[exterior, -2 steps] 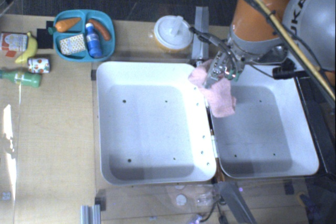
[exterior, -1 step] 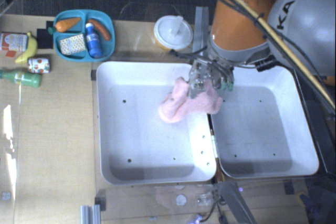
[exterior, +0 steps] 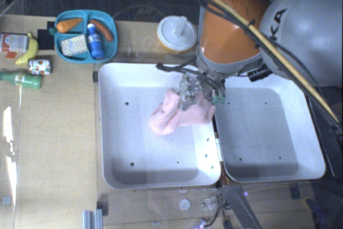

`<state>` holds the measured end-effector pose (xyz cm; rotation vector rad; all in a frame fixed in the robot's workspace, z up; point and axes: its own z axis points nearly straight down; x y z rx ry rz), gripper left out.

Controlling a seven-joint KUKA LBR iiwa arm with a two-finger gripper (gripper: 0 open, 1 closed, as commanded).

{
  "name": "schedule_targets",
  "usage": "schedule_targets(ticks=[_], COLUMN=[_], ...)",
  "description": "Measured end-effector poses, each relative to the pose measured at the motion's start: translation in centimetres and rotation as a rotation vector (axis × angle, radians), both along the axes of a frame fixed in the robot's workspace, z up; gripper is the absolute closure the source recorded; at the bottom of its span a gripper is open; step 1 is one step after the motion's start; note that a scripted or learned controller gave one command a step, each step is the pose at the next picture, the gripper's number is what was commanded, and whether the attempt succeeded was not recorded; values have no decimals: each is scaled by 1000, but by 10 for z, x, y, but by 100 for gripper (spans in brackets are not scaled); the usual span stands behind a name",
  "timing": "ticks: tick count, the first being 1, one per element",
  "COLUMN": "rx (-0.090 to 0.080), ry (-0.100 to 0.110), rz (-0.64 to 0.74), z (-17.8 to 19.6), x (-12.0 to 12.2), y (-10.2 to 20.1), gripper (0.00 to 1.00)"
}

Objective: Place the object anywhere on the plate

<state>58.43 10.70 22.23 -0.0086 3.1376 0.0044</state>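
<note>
While the gripper [exterior: 188, 95] is hovering over the crumpled pink cloth [exterior: 174, 115] lying in the left white bin [exterior: 123, 131], the pick step is pending; finger state: cannot tell. Next: secure cloth.

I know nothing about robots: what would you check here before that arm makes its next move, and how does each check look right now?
1. Crumpled pink cloth lies in the left white bin: ok.
2. Gripper sits over the cloth's upper right part: ok.
3. Cloth caught between the jaws: cannot tell.
4. Plain plate to put it on: cannot tell; I see a blue divided tray holding toy food outside the bins.
5. Right white bin leaves the arm room: ok.
</note>
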Motion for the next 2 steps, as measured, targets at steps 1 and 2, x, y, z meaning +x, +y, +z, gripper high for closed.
schedule_targets(ticks=[1,2], rx=[0,0], ry=[2,1], rz=[-1,-1], z=[2,2], x=[-17,-17], y=[49,49], gripper=[100,0])
